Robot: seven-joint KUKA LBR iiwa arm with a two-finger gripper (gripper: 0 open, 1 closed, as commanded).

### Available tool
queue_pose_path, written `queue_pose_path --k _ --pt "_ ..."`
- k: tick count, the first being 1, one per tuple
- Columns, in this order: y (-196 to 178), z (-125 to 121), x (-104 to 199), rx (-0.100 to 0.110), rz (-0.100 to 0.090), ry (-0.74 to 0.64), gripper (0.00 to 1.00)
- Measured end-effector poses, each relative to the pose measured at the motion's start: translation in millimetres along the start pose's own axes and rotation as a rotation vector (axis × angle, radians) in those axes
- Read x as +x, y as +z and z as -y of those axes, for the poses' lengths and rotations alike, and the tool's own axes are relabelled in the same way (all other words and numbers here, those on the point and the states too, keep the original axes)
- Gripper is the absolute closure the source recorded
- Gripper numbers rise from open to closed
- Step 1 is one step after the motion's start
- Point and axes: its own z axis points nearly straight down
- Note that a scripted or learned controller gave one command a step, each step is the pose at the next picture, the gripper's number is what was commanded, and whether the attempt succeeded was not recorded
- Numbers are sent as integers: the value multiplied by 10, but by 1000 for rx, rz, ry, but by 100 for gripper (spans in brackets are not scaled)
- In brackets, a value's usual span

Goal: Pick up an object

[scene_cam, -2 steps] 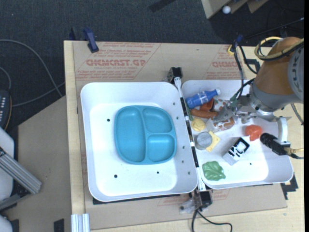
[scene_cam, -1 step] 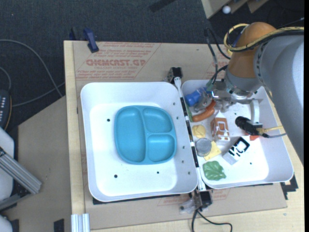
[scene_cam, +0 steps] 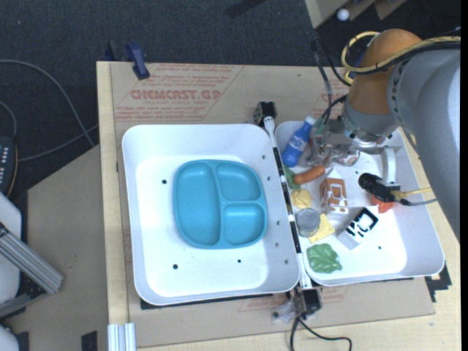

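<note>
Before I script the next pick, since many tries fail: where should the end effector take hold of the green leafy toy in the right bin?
The crumpled green leafy toy lies flat near the front of the shallow white right bin, apart from its neighbours. Probably best to come straight down from above and pinch across its narrower middle; its front and right sides look free, while the yellow piece crowds its far edge.

A blue divided plate [scene_cam: 219,202] is seen in the left bin [scene_cam: 146,269]. The gripper [scene_cam: 327,151] is held low over clutter in the right bin [scene_cam: 409,258], beside a blue bottle [scene_cam: 297,142].
</note>
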Motion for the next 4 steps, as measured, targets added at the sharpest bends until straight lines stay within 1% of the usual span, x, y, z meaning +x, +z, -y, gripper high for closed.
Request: queue_pose_path --k 1,2,3,4 --pt "91 916 -233 -21 -1 -2 100" --pt "-1245 832 208 -25 -1 -5 100" --pt "-1286 815 700 -25 -2 -5 100" --pt "-1349 1166 1281 -20 -3 -5 100"
